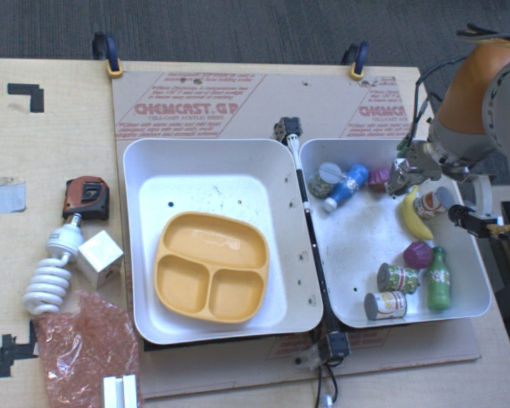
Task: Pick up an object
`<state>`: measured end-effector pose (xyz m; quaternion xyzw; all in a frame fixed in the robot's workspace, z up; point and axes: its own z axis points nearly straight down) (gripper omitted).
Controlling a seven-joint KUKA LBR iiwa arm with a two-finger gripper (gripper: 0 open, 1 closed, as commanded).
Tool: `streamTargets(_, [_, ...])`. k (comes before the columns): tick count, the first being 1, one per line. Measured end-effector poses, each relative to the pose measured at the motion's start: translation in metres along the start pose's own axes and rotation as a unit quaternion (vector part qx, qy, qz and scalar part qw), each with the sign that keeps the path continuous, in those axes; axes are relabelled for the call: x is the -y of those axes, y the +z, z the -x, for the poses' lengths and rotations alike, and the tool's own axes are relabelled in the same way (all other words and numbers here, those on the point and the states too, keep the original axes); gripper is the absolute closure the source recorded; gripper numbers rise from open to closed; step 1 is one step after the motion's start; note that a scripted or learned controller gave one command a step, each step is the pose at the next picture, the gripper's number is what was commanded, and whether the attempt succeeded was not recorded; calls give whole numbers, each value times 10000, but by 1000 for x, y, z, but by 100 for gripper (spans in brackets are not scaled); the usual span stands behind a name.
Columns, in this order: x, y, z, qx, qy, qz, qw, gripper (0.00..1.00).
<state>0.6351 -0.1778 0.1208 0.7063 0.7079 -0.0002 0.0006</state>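
Note:
The right bin (357, 253) holds a blue bottle (350, 185), a grey-green round lid (327, 177), a small purple piece (380, 177), a banana (415, 218), a magenta plum (417, 253), a green bottle (439, 279) and two cans (397, 277) (387, 304). My gripper (404, 179) hangs low over the bin's far right corner. It sits between the purple piece and the top of the banana, close to both. I see nothing held in it. A red and white item (431, 202) lies just right of the banana, partly under the arm.
In the left bin (144, 228) lies a yellow divided plate (211, 266). Left of the bins are a tape measure (87, 198), a spiral light bulb (53, 270), a white cube (100, 253) and pink bubble wrap (85, 347). A ridge (306, 228) divides the bins.

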Motion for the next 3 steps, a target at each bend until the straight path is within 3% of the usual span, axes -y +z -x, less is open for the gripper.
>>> streamTargets(1, [0,0,0,2,1,0,10000,0])
streamTargets(2, [0,-10,0,13,-12,7,10000,100])
streamTargets(3, [0,-10,0,12,-10,7,10000,0])
